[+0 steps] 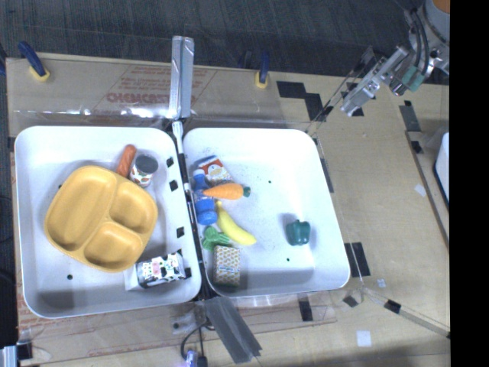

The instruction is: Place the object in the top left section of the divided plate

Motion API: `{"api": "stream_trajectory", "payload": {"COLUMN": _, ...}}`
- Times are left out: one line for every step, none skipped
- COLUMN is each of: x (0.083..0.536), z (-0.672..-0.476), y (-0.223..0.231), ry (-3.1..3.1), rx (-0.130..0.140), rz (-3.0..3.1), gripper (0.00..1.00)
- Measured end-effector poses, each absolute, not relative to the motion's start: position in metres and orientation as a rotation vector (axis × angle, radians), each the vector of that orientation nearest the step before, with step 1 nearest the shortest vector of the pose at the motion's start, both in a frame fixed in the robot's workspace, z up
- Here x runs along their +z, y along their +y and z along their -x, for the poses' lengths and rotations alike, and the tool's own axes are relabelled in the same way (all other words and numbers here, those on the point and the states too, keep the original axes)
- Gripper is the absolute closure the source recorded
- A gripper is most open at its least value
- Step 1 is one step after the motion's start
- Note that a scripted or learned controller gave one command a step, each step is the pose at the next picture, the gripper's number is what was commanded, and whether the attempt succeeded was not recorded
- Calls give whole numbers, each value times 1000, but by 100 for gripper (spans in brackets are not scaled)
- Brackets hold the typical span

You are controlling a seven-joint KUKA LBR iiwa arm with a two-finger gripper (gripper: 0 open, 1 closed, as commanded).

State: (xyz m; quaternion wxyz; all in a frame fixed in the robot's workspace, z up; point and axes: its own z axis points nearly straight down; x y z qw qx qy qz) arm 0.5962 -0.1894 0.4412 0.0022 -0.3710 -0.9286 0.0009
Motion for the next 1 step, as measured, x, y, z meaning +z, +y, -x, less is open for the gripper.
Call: {"api": "stream_trajectory", "payload": {"x": 440, "z": -651, "y": -209, "ry": -2983, "rx": 2, "rz": 975, "gripper": 100}}
